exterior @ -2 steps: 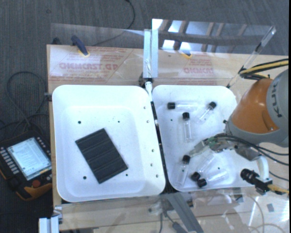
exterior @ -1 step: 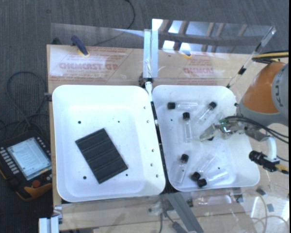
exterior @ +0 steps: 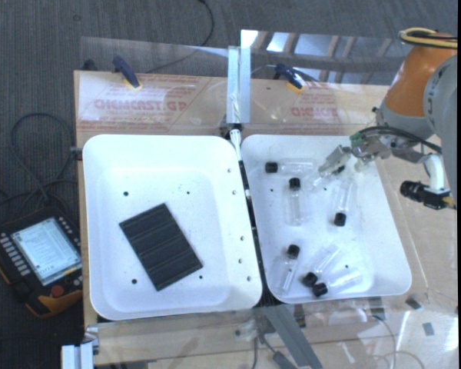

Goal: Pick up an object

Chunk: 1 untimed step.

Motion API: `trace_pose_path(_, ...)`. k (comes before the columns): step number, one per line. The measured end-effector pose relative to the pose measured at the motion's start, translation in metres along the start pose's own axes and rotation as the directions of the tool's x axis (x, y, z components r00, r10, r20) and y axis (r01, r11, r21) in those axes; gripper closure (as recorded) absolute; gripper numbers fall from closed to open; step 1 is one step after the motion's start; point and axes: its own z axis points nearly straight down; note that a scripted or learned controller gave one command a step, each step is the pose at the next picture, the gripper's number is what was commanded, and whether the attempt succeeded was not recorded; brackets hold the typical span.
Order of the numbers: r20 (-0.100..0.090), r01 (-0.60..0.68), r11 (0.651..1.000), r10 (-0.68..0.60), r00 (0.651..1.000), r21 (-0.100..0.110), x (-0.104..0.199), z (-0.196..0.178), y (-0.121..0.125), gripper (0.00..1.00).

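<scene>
Several clear vials with black caps lie scattered in the right bin [exterior: 396, 271]. One vial [exterior: 284, 166] lies near the bin's back left, another [exterior: 294, 200] just in front of it, and a third [exterior: 341, 203] to the right of the middle. More vials [exterior: 328, 262] cluster at the front. A black ribbed pad [exterior: 160, 246] lies flat in the left bin [exterior: 100, 206]. My gripper [exterior: 333, 163] hangs over the back right part of the right bin, above and slightly behind the third vial. Nothing is visibly held in it.
The arm's orange band [exterior: 413, 91] and wrist cables [exterior: 415, 148] sit over the right bin's back right corner. A metal post [exterior: 237, 87] stands behind the seam between the bins. A teach pendant [exterior: 37, 261] lies on the floor at left.
</scene>
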Motion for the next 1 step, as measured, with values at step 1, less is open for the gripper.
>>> trace_pose_path(1, 0.006, 0.038, 0.999, -0.038, 0.999, -0.026, -0.0009, 0.0311, -0.0283, 0.0)
